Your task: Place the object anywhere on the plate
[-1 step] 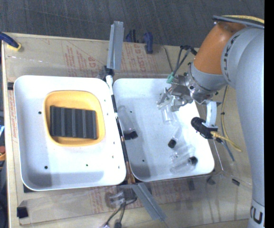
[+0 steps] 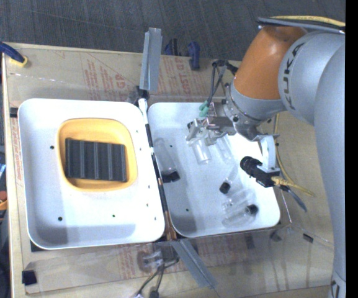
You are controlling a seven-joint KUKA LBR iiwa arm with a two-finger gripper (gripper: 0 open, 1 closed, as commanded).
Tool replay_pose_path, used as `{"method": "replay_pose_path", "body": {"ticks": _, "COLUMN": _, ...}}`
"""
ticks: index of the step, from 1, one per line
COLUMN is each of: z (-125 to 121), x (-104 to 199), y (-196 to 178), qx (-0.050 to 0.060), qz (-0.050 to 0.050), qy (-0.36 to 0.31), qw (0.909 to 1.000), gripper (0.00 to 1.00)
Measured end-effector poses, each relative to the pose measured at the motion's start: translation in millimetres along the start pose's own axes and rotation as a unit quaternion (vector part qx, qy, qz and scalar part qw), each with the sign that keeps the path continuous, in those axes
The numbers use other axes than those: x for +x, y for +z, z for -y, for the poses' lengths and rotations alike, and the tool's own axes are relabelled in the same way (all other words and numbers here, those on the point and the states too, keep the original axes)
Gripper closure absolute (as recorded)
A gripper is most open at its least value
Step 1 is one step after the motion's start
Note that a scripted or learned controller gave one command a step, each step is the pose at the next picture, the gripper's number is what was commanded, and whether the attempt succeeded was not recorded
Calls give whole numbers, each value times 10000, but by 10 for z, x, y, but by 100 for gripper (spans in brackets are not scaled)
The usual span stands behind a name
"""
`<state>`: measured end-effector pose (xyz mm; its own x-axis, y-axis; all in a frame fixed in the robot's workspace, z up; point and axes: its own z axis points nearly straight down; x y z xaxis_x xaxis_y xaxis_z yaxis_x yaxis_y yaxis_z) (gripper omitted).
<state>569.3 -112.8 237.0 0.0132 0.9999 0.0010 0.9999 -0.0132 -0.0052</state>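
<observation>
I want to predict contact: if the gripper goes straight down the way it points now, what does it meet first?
Probably the white floor of the right bin. The gripper hangs over its upper middle, pointing down. The clear object lies nearer the lower right corner, seemingly off that line, though depth is hard to judge from this slanted view.

Two white bins [image 2: 36, 228], one yellow plate [image 2: 98, 129], one clear plastic object [image 2: 239, 211], one robot arm [image 2: 303, 61]

Bright, even overhead light; soft shadows, slightly grainy.
</observation>
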Motion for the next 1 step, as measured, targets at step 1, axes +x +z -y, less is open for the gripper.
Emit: {"method": "replay_pose_path", "body": {"ticks": 1, "z": -190, "x": 704, "y": 80, "qx": -10, "qz": 7, "qy": -1017, "qw": 9948, "gripper": 100}}
